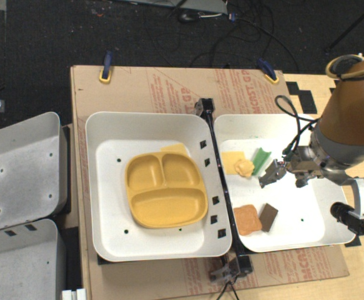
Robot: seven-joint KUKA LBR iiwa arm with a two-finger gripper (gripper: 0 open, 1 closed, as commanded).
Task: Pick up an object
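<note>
Crowding is the risk: gripper (272, 174), jaws apart and holding nothing, hovers in the right bin (313, 233) with the green block (260, 159) just beyond its tips and brown block (268, 217) below, so closing could nudge either aside.

Left bin (100, 186) holds a yellow divided tray (167, 189). Right bin (306, 230) holds yellow (235, 163), green (260, 160), orange (246, 219) and brown (268, 217) items. Gripper (273, 173) hangs above the right bin.
</note>
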